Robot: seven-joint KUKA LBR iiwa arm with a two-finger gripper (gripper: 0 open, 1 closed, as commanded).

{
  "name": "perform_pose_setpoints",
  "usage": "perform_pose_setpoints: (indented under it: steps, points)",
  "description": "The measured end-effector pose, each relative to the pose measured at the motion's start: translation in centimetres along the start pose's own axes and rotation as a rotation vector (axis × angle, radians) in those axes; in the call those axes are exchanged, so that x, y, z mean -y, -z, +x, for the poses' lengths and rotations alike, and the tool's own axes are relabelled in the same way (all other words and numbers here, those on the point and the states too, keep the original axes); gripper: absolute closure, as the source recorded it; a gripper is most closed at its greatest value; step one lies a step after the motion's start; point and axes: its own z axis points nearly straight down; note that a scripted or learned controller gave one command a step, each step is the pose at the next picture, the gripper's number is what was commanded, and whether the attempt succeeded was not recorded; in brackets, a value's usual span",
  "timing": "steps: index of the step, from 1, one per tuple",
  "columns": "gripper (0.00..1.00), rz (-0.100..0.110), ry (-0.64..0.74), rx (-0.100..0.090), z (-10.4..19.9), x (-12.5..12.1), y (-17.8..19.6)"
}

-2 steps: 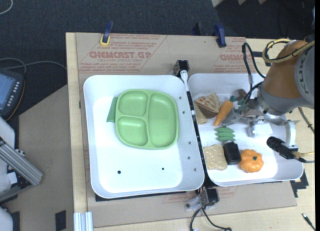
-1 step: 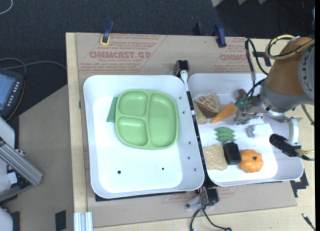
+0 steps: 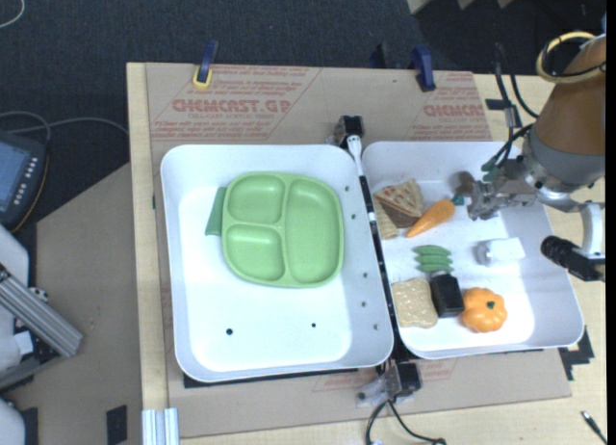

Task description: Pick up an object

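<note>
Right of centre in frame, gripper (image 3: 478,197) was seen low inside right bin (image 3: 553,327), just beside carrot (image 3: 429,219). Finger state could not be told. Nothing was seen held. Approach step was judged in hand; descent and closing on carrot were judged needed next. Carrot was noted orange, tapered, lying tilted beside bread slice (image 3: 399,201), upper left of bin.

Brown board-covered tabletop (image 3: 289,106) with red lettering, and two shallow white bins sit directly on it side by side. Left bin (image 3: 183,241) and right bin (image 3: 553,313) are touching along the middle.
</note>
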Motion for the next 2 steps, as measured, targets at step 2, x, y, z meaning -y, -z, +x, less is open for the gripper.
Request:
perform_pose_setpoints:
  steps: [2]
  points:
    - [1.0,0.003,0.0,-0.001,0.1,0.7,6.6]
